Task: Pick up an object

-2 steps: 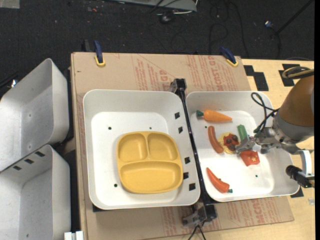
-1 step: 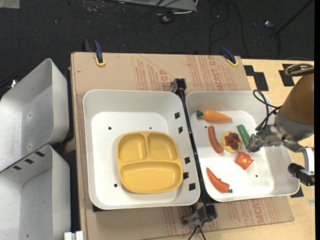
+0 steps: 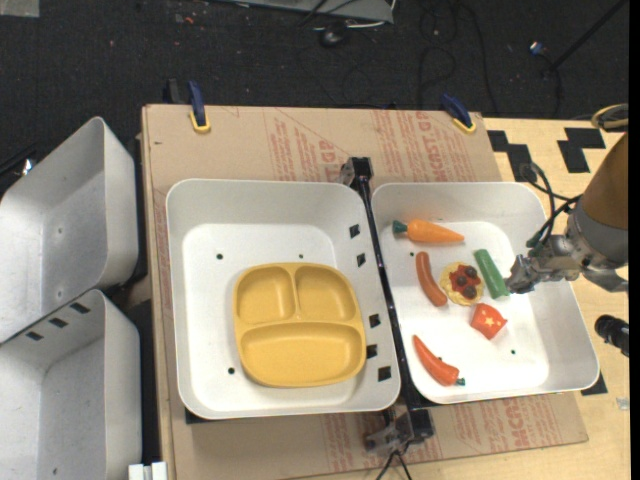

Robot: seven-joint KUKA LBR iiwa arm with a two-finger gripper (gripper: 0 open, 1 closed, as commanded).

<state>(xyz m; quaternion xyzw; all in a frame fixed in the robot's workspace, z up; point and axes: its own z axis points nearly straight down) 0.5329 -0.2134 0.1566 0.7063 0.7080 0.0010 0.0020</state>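
Camera view, looking down at a slant. Two shallow white bins sit side by side on a brown board. The left bin (image 3: 190, 218) holds one yellow divided tray (image 3: 298, 323), lying flat near the bin's middle; it appears to be a receiving dish, since nothing rests in its three compartments.

The right bin (image 3: 520, 203) holds the candidate objects, all toy food, scattered loosely with gaps between most of them, which suits single picks. An orange carrot (image 3: 432, 232) lies across the upper part of the bin. Below it a brown sausage (image 3: 431, 279) lies on a slant. Just right of the sausage sits a small round tart (image 3: 464, 283) with dark berries on top, and a green stick (image 3: 490, 272) lies against the tart's right edge. A red strawberry-like piece (image 3: 488, 320) sits below the tart, apart from it. A red chilli (image 3: 436, 362) lies toward the lower left of this bin.

The arm enters from the right edge of the frame, and the gripper (image 3: 522, 275) sits low over the right bin, just beside the lower end of the green stick. The gripper's end is dark and small here; whether it is spread or pressed together cannot be told, and nothing is visibly held.

Judgement: the green stick is the likely target, given the gripper's closeness. The tart touching it may be disturbed during the pick
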